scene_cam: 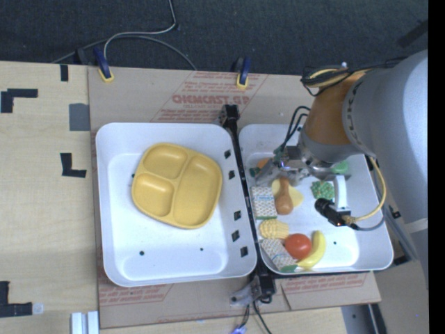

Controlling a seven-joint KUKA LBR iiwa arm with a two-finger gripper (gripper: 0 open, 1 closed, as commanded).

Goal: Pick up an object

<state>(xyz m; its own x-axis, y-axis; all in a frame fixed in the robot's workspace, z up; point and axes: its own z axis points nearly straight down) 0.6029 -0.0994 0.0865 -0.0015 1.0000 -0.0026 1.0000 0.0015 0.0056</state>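
The right bin [368, 256] holds several toy foods. A brown sausage-like piece [284, 199] lies on a pale yellow piece [296, 197] near the bin's middle. Below them are a yellow corn cob [273, 228], a red tomato [297, 244] and a banana [315, 250]. A green leafy piece [322, 188] sits to the right, and a small orange piece [263, 164] at the upper left. My gripper [284, 167] hangs low over the bin's upper left part, just above the brown piece. The wrist hides what is under it.
A yellow divided plate [176, 184] lies in the left bin [118, 256]. Two checked wafer pieces [264, 203] [276, 256] lie along the right bin's left wall. The grey arm [389, 117] and its black cable [361, 218] cover the bin's right side.
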